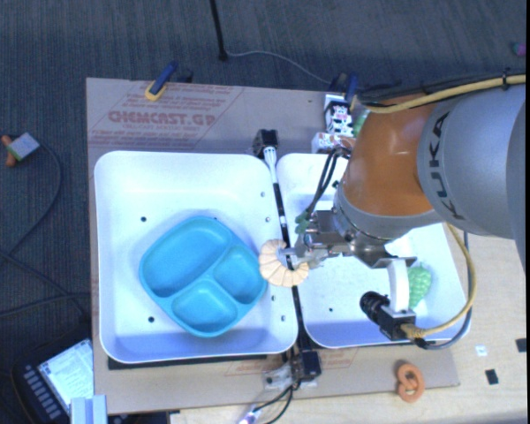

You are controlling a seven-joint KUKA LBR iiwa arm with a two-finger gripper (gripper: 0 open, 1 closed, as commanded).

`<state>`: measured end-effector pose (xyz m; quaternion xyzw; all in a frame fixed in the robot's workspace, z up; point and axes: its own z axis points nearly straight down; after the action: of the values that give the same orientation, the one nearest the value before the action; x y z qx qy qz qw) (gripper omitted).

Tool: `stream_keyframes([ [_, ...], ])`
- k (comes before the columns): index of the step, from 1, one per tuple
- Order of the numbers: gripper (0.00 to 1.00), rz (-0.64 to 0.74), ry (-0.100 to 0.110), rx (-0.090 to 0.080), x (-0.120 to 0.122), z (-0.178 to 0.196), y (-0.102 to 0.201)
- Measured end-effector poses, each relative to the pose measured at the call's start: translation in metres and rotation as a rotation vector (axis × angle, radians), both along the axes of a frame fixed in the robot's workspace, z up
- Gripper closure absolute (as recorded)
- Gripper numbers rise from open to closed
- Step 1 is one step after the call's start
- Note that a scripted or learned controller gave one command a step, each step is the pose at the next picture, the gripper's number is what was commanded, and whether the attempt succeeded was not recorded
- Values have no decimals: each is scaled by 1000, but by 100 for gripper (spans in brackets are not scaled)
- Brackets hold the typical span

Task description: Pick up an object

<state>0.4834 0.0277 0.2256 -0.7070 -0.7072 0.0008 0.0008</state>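
A tan, ridged, shell-like object (280, 264) sits over the divider between the two bins, and my gripper (298, 259) is shut on its right side. The arm's grey body and orange band (389, 166) hang over the right bin (336, 325). A blue three-compartment tray (203, 274) lies in the left bin (124, 184), just left of the held object. A green object (420, 283) lies at the right bin's right side, partly hidden by the arm.
An orange ring-shaped piece (410, 381) lies on the bench below the right bin. A black cylinder on the arm (377, 307) hangs low over the right bin's front. Cables run across the bench top right.
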Motion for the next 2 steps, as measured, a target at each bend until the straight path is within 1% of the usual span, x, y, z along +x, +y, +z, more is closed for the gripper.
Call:
stream_keyframes([
  [1,100,0,-1,-1,70,-19,-15],
  [2,100,-1,0,-1,2,-1,-23],
])
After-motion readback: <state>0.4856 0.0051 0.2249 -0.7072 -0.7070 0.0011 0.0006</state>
